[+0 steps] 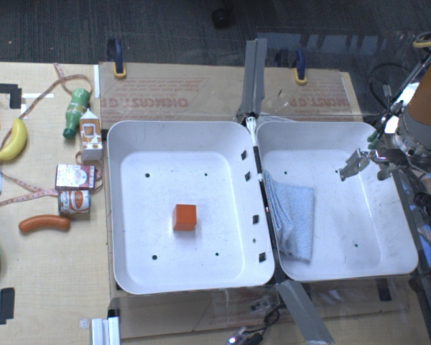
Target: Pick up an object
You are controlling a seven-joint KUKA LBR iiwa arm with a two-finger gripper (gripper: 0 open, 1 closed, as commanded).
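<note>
Where the left bin (129, 214) sits on the bench, a small orange cube (185, 217) is seen on its floor, roughly central and slightly toward the near edge, flat-faced and matte, resting apart from all walls. Both bins are shallow, white, smooth plastic with rounded corners and a few dark dots on the floors. In the right bin (359, 257) a pale blue-grey cloth (292, 215) is laid along the left wall, soft and creased, folded into a long strip running toward the near edge. The gripper (360, 162) is held over the right bin's far-right corner area, grey metal, reaching in from the right edge; whether it is spread or pressed together cannot be told (too blurred and small). Nothing is seen gripped by it. The cube is well apart from the gripper, across the divider between the bins, lower and to the left. On the bench's left side, outside the bins, a yellow banana (11, 141), a green bottle (76, 111), a small can (75, 202) and a reddish sausage shape (44, 224) are laid out.
</note>
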